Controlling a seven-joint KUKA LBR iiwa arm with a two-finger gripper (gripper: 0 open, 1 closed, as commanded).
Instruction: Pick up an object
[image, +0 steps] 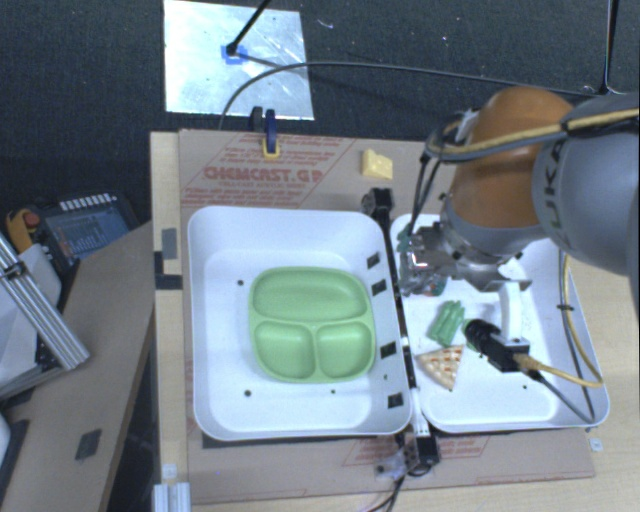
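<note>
So the desk (320, 160) has the two white bins sitting side by side on it, and the big grey arm (592, 200) comes in from the right, with its orange band (510, 150) hanging over the far part of the right bin (490, 402).

The left bin (215, 400) has just one thing in it, a pale green divided plate (308, 322), lying flat pretty much in the middle.

The pincer (428, 265) is down low in the far-left corner of the right bin, right next to the wall the two bins share. Honestly I can't tell whether it's spread or pressed together, since the wrist blocks that bit and it's kind of a blur. I don't see anything pinched in it.

The pickable stuff is all on the near side of the pincer. There's a little green veggie thing (446, 322), tilted, just near of the pincer and a touch to the right; it's close, but I can't say whether it's touching. Then a toy pizza slice (442, 365) is nearer still, just beside the veggie's near end and close to the left wall of that bin.

A small yellow cheese wedge (377, 163) lies outside both bins on the desk, past their far edges.
</note>
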